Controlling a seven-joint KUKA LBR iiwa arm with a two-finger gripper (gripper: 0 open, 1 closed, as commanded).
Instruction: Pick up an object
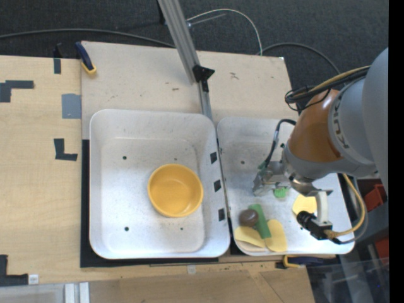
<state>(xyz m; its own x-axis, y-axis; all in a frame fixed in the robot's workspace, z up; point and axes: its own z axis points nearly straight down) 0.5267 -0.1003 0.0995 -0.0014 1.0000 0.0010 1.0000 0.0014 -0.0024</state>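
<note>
My gripper (266, 180) hangs low over the middle of the right bin (243, 141), below the arm's orange band. A small green object (280, 192) lies just to its right, close to the gripper body. Toward the bin's front edge sit a brown round object (248, 217), a green stick-shaped object (260, 221) and a pale yellow flat piece (251, 237). Another yellow object (304, 204) is partly hidden under the wrist. I see nothing held in the gripper.
A yellow bowl (175, 190) stands in the left bin (113, 137), right of its centre. A grey metal pole (183, 33) slants down to the divide between the bins. Cables loop behind the right bin.
</note>
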